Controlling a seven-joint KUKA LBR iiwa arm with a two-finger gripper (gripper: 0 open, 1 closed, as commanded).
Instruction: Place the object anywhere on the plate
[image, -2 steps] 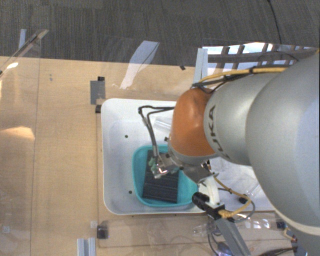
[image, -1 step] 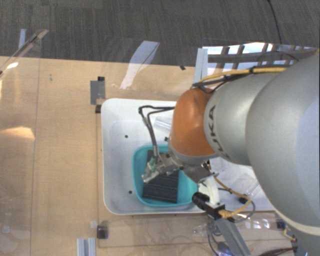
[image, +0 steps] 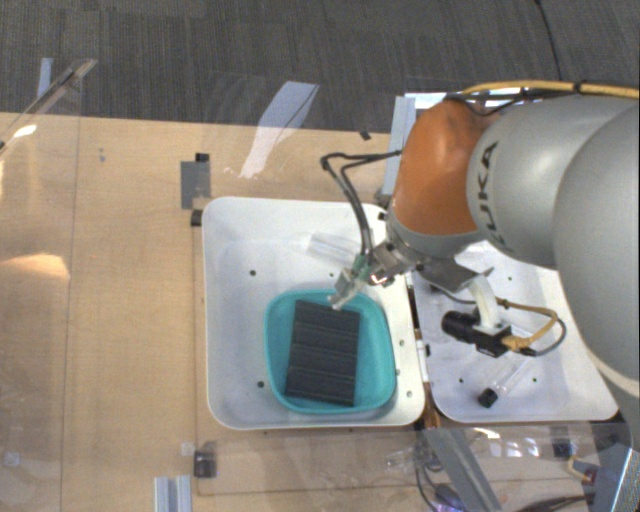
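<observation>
Left bin (image: 235, 300): dark ribbed block (image: 323, 352) on teal plate (image: 378, 345), just below gripper (image: 350, 283); finger state unclear.

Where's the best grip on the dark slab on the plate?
Take the slab across its two long edges, coming straight down. It lies flat on the teal plate, so only its sides give purchase; the narrower span probably suits the claw better. Grip mid-length, away from the plate's raised rim.
</observation>
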